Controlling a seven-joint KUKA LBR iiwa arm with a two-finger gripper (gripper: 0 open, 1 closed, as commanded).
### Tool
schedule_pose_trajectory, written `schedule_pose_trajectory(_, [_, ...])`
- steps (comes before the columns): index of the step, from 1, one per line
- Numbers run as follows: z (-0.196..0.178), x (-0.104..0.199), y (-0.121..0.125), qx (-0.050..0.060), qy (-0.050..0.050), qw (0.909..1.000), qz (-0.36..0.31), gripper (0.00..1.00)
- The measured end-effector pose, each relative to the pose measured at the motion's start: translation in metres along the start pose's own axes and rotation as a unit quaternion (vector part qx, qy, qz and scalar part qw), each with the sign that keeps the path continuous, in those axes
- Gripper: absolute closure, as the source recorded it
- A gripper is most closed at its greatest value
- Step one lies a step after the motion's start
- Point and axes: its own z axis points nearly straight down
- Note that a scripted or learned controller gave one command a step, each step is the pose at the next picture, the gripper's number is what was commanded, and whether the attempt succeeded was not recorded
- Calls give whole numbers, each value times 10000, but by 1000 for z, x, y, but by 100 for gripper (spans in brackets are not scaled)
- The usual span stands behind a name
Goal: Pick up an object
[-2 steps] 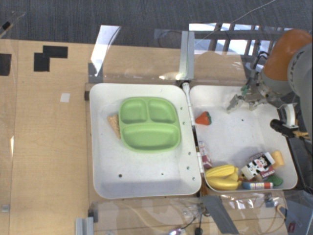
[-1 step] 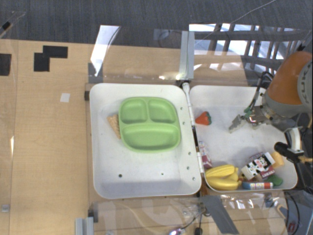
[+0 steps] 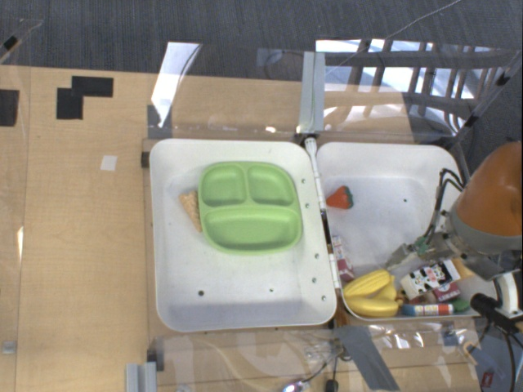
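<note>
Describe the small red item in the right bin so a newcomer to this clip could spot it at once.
Start at the right-hand shallow white bin. Near its left wall, about halfway up, lies a small red strawberry-shaped toy with a green cap. It sits alone on bare white floor, well apart from the yellow plastic bananas and the clutter in the bin's lower corner.

Both bins point(image 3: 237, 317) are white. A lime-green divided tray point(image 3: 248, 207) overlaps a tan wafer point(image 3: 190, 208). The strawberry point(image 3: 339, 197) is red with green leaves, the bananas point(image 3: 372, 293) yellow. The table point(image 3: 73, 243) is pale wood with black blocks point(image 3: 82, 96).
</note>
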Motion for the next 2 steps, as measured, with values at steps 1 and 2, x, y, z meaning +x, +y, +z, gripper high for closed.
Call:
schedule_pose_trajectory(1, [-42,-50,52,50,32,9811,-1935,0])
schedule_pose_trajectory(2, [-1,-39,158,37,39,9453,-3261,0])
